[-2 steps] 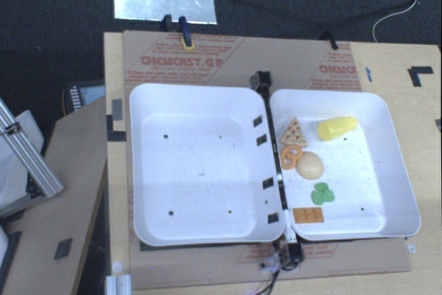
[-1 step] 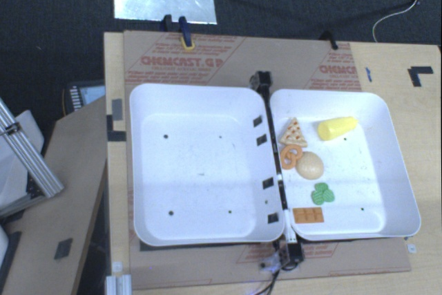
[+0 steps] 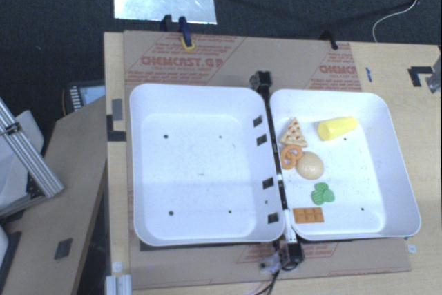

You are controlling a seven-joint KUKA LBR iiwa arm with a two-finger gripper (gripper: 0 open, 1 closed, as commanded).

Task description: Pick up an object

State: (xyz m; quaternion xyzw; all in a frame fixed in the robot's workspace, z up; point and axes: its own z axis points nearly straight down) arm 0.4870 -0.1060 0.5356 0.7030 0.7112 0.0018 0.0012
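step: pre-approach, nothing lifted | right bin [image 3: 397, 148]: yellow cylinder [image 3: 337, 127] alone near far edge; pretzel [image 3: 290, 157] touching beige ball [image 3: 310, 165] by left wall | grip state: cannot tell | next: likely descend on the cylinder, the most isolated piece

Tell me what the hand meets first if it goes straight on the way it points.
Hard to say: the grey part at the right edge, probably the hand, hides its heading. Straight left, likely the right white bin, at its far rim.
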